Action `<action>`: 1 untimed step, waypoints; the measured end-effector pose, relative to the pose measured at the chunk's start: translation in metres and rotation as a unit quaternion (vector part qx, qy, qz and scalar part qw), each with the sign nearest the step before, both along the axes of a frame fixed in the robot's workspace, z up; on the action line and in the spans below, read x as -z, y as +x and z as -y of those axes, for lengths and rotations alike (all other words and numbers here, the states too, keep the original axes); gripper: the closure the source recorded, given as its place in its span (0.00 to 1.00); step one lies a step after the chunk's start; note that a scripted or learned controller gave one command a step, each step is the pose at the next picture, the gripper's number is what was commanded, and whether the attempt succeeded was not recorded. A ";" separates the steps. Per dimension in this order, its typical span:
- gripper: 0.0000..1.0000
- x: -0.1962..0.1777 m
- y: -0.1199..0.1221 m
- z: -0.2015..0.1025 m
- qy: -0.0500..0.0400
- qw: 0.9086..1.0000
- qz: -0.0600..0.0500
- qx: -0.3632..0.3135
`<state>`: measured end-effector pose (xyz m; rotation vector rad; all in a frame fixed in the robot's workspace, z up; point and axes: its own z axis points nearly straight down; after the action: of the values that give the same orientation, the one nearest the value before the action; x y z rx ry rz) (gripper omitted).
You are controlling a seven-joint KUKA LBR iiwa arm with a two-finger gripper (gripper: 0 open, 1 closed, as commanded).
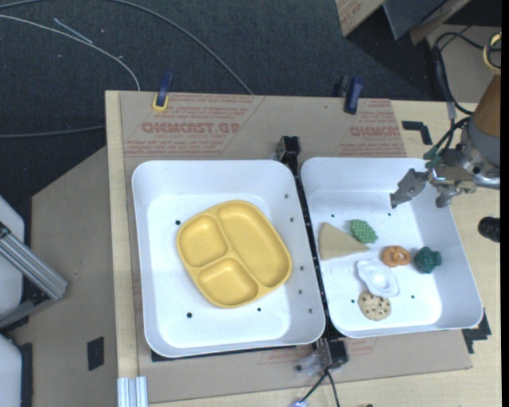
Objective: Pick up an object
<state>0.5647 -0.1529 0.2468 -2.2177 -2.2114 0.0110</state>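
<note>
Cookie: round, tan, dark-specked, lowest in right bin, well below the gripper. Gripper fingers spread apart, clamping nothing. Arm cut off at frame edge.

- The setting looked like a robotics lab or test workshop, not a home.
- A bench was covered with brown protective sheeting printed with a maker's name, held down by clamps.
- Two shallow white bins sat side by side, joined by black brackets.
- Loose cables trailed across dark carpet beyond the bench.
- An aluminium framing rail stood at the left edge.
- A cardboard box sat at the top.
</note>
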 end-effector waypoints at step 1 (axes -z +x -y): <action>0.00 -0.007 0.002 0.000 -0.001 1.000 0.006 -0.002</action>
<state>0.5671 -0.1526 0.2534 -2.2218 -2.2224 -0.0001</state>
